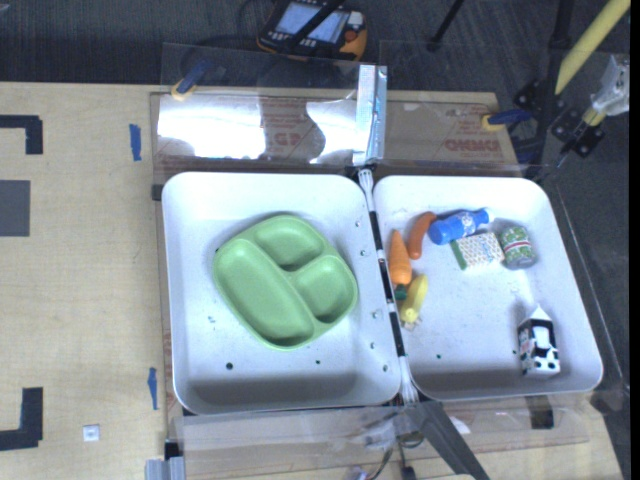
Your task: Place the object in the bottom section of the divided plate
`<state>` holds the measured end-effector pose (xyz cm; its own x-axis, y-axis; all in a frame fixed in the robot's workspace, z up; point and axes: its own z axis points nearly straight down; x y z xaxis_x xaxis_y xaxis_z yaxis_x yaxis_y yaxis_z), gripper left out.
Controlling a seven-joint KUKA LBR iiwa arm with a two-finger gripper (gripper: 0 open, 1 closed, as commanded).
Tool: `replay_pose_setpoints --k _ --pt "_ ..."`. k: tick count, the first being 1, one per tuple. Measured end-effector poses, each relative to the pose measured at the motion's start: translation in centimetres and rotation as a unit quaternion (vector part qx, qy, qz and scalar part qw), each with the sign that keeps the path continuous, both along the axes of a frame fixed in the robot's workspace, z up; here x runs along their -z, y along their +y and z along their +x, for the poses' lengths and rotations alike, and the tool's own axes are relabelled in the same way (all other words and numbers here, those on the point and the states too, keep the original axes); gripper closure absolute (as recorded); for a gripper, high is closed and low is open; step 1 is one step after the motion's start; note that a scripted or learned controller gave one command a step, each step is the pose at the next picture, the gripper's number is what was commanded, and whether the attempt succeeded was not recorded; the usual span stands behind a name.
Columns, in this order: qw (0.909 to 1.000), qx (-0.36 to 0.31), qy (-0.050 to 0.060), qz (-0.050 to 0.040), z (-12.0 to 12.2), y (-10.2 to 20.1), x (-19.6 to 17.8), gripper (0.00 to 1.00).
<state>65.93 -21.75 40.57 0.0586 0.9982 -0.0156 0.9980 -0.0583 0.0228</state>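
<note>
A light green divided plate [285, 280] lies tilted in the left bin [200, 368]. It has one long section on its left side and two smaller ones at its upper and right side; nothing lies in any of them. The objects are in the right bin [570, 268]: an orange carrot [400, 258], a second orange piece [421, 229], a blue bottle [459, 224], a small green-and-white box [478, 250], a green can [517, 247], a yellow item [413, 299] and a black-and-white milk carton [538, 344].
A raised ridge [385, 298] separates the two bins. A shiny clear panel [260, 128] stands behind the left bin. A handheld device [310, 23] lies beyond the bench at the back. Stand legs [440, 443] cross the front edge.
</note>
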Motion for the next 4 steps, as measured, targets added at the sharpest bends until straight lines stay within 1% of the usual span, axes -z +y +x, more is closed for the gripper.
replay_pose_setpoints --k 2,3,4 --pt "1.0000 -0.002 -0.006 -0.0050 0.3 0.3 -2.3 1.00" --pt "0.9943 0.106 0.007 0.0081 0.8 -0.2 0.1 1.00" --pt "0.9945 0.104 0.004 0.0062 1.0 -0.1 -1.0 1.00"
